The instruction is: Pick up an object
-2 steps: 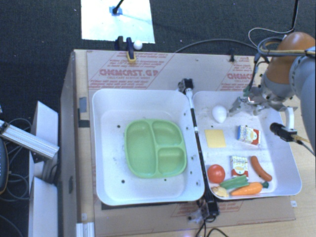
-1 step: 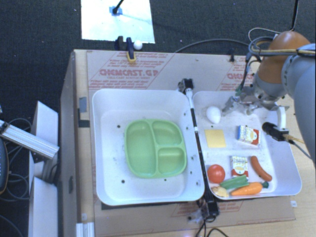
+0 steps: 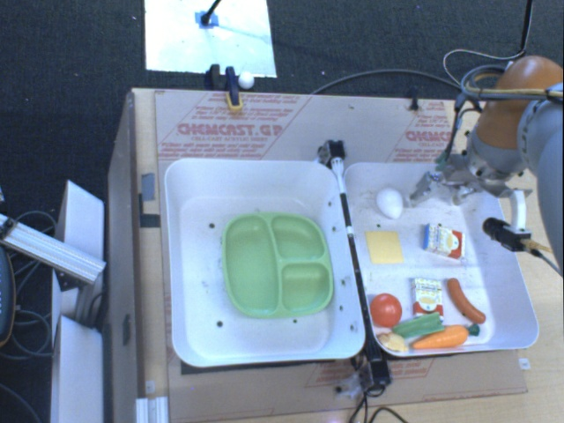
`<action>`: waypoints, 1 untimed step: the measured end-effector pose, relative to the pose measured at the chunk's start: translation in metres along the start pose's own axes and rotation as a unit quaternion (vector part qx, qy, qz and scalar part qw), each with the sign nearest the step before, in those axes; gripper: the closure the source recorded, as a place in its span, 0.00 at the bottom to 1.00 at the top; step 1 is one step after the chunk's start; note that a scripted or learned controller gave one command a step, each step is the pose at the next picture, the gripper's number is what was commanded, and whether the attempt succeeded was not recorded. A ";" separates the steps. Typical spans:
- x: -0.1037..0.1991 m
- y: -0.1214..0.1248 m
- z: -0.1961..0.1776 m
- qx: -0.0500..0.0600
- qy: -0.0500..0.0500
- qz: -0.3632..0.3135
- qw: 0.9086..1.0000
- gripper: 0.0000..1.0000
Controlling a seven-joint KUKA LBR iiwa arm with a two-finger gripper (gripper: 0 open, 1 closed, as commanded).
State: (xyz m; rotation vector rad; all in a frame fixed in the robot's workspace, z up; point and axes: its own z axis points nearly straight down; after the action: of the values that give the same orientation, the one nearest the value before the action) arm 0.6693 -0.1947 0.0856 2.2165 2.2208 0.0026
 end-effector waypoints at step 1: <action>-0.006 0.000 0.000 0.000 0.000 0.000 1.000 0.00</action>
State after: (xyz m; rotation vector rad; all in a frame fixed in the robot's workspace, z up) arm 0.6695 -0.2009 0.0859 2.2164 2.2204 0.0031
